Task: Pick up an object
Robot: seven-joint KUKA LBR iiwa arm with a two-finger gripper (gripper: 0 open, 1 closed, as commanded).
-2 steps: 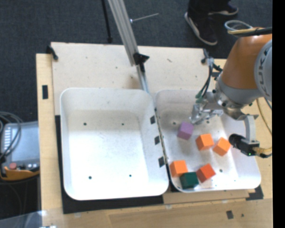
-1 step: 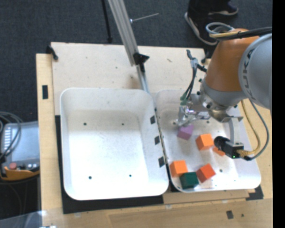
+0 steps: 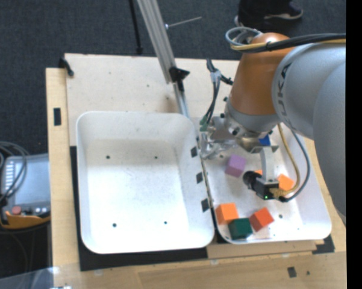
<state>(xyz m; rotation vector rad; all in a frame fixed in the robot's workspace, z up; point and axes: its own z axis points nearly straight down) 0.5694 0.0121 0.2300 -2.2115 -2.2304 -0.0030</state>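
Fingers (image 3: 212,144) just left of purple block (image 3: 235,166) in right bin (image 3: 316,212)

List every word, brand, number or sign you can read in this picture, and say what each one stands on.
"UKA": part of the brand lettering on the grey arm, cut off by the orange band.
The device at the bench's left has a screen and buttons, too blurred to read.

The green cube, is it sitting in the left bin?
No, the green cube lies in the right bin, beside two orange cubes.
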